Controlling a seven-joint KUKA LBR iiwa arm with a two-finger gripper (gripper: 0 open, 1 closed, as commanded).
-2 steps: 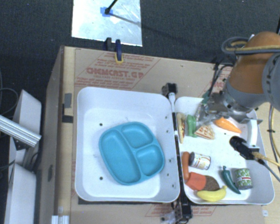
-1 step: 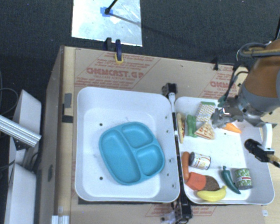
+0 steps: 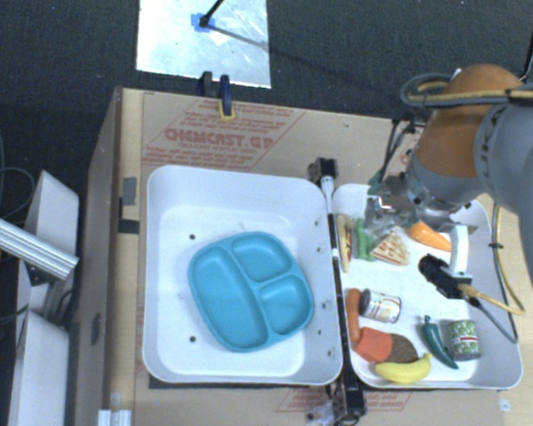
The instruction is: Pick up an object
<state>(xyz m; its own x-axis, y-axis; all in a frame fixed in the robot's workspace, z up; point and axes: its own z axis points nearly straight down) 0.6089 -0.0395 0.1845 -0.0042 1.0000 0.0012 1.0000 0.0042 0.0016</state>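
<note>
My gripper (image 3: pixel 382 217) hangs low over the far end of the right bin (image 3: pixel 503 364). Just below it lie a green vegetable (image 3: pixel 363 242) and a triangular sandwich wedge (image 3: pixel 392 249). An orange carrot (image 3: pixel 427 235) rests to its right, and a hot dog (image 3: pixel 345 244) lies along the bin's left wall. Nothing shows as lifted. The wrist hides the bin's far corner.
The near part of the right bin holds a small can (image 3: pixel 381 307), an orange-red carrot (image 3: pixel 353 315), a brown piece (image 3: pixel 404 348), a banana (image 3: pixel 403 369), a green pepper (image 3: pixel 436 341) and a green can (image 3: pixel 462 338). A blue divided plate (image 3: pixel 249 291) lies in the left bin (image 3: pixel 167 246).
</note>
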